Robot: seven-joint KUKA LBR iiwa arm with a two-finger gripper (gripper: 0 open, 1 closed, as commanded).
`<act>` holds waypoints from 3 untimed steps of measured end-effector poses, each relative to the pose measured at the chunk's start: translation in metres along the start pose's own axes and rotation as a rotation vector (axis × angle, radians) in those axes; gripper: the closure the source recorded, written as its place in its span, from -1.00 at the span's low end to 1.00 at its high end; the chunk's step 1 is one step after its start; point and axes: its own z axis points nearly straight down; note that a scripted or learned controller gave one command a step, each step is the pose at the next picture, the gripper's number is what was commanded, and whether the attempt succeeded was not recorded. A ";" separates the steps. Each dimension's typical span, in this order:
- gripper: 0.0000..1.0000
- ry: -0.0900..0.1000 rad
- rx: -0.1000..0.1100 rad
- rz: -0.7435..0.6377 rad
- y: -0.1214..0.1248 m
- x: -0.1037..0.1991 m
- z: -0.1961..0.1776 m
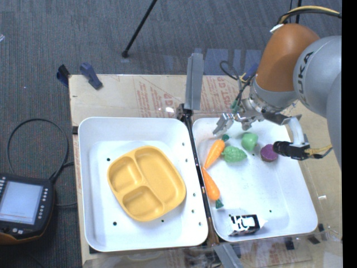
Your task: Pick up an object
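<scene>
My jaws [237, 118] hang over the far left part of the right bin [290, 205], at the end of my grey arm [312, 66], which reaches in from the right with its orange band above the wrist. Whether the jaws are spread or pressed together I cannot tell from this slanted overhead angle, and nothing shows between them. Just below them lie the things to pick from: an upper carrot [214, 152], tilted, its green tip pointing up toward the jaws; a lower carrot [211, 185] along the bin's left wall, its green end toward the near side; a bumpy green vegetable [235, 154] just beside the upper carrot; a smooth pale green piece [249, 140] near it, toward the far side; and a purple piece [269, 152] further right. A small black-and-white card [244, 223] lies near the bin's near edge, well apart from the rest. The left bin [95, 216] holds a yellow divided plate [146, 182] with three compartments, lying flat near its middle. Both bins rest side by side on the desk [128, 94]. To the left, off the desk, a handheld control pendant [22, 205] with a screen sits on the floor with its looped black cable [33, 126].
</scene>
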 end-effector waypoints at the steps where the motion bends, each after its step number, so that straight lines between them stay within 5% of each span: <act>1: -1.00 0.005 0.005 -0.103 -0.009 -0.033 0.088; 2: -1.00 0.003 0.011 0.063 -0.017 -0.019 0.065; 3: -1.00 0.004 0.016 0.112 -0.018 -0.015 0.108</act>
